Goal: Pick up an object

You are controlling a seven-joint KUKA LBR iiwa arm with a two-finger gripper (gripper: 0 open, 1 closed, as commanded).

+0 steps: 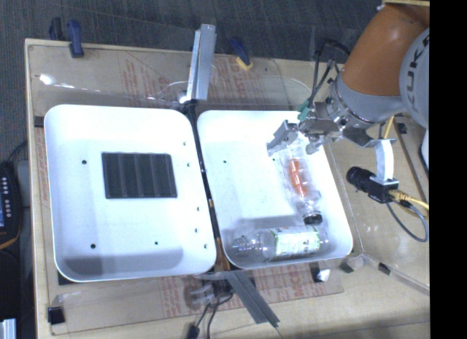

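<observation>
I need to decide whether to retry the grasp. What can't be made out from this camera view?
- Tool: too small and blurred in the camera view to tell whether it grips the orange bottle just below it.
- Clear bottle by the right bin's near wall: label too small to read.
- Arm: cut off by the picture's top edge.

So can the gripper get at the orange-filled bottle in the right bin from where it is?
Probably yes: the gripper hangs at the upper end of the orange-filled bottle, nothing lies over it, and the other bottle rests apart along the near wall.
</observation>
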